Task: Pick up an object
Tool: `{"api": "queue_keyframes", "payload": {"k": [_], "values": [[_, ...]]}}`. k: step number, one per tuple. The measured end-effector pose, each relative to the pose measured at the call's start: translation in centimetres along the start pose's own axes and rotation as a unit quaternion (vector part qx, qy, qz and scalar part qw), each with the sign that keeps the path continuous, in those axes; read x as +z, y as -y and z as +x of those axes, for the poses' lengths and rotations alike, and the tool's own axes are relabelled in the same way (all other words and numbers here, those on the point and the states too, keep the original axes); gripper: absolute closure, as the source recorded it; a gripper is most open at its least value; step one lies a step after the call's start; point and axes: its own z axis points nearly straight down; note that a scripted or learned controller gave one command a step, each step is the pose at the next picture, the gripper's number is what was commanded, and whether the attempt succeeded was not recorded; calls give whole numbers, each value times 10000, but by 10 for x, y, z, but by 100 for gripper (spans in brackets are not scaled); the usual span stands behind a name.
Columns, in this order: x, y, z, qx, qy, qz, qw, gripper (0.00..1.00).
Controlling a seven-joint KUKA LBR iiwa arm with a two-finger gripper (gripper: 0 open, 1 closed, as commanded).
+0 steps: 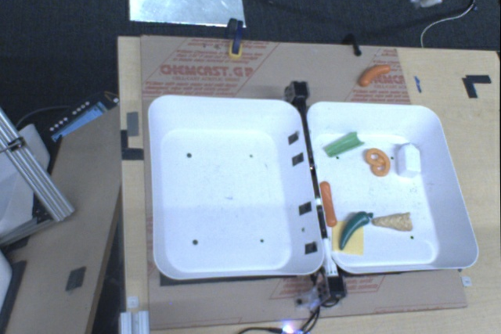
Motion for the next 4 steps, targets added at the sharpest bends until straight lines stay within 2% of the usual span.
{"api": "queue_keyframes", "payload": {"k": [4], "values": [[1, 77, 110, 2, -6, 13, 10000, 100]]}}
